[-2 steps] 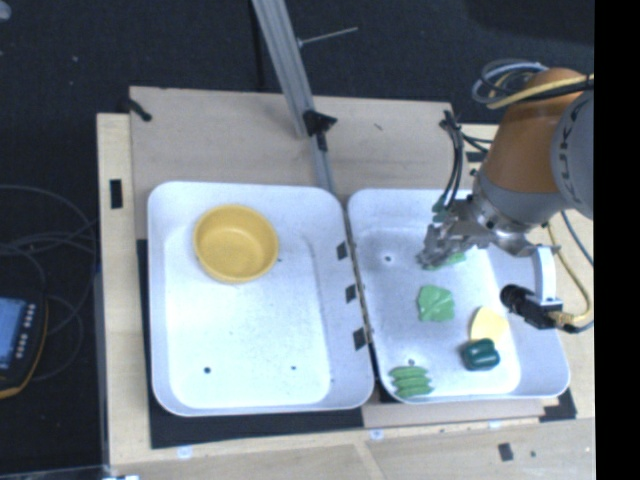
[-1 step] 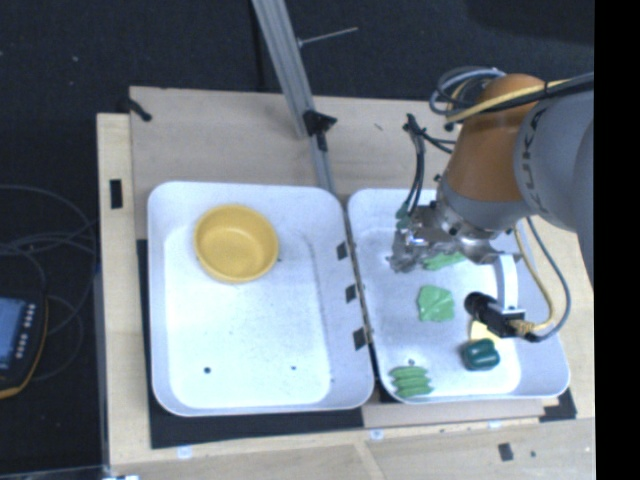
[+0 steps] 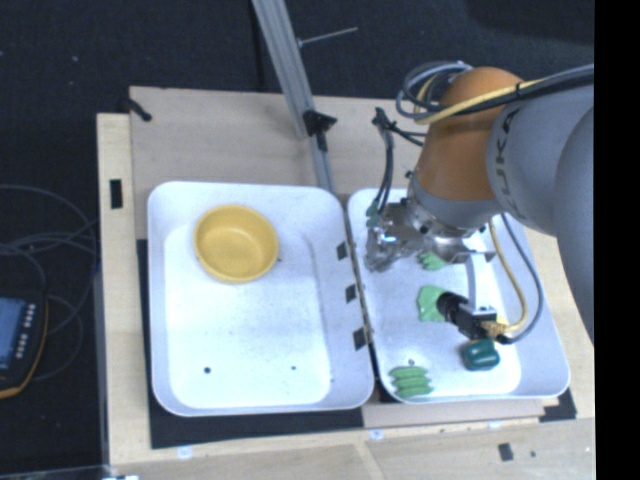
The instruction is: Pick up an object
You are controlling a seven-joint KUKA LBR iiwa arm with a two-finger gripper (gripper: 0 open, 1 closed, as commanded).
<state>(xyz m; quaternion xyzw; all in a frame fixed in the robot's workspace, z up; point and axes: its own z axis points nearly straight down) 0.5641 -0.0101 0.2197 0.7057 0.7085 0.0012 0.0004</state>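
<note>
Nearest the camera, a ribbed green piece (image 3: pixel 409 379) lies by the front edge of the right bin (image 3: pixel 535 368), a smooth, shallow white tray with rounded corners. Near that bin's front right corner sits a dark teal block (image 3: pixel 479 355), and toward the middle a flat bright green piece (image 3: pixel 431 303). A smaller green bit (image 3: pixel 434 261) peeks out under the arm. The metallic gripper (image 3: pixel 382 249) hangs over the right bin's left edge; whether it is apart or together I cannot tell. A round, glossy yellow bowl (image 3: pixel 236 243) rests near the left bin's (image 3: pixel 250 368) back left corner.
</note>
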